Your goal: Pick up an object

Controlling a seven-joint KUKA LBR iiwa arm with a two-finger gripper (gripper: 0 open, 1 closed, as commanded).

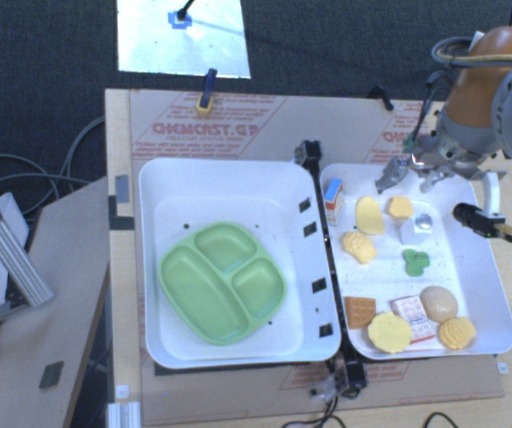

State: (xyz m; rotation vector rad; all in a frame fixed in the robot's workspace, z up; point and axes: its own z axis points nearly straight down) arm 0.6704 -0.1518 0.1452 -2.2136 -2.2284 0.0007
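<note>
Your hand (pixel 409 176) sits over right bin (pixel 497 315) top edge | fingers apart, nothing between them | yellow pieces (pixel 370 215) just below | green tray (pixel 222 281) in left bin (pixel 162 185)

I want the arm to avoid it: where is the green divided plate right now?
The green divided plate lies in the left bin in the camera view, toward its front, across the divider from the right bin's toy food.

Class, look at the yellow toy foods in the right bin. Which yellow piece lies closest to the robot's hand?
The small yellow piece at the far end of the right bin, just below the hand. The other yellow pieces lie farther left or nearer the camera.
</note>
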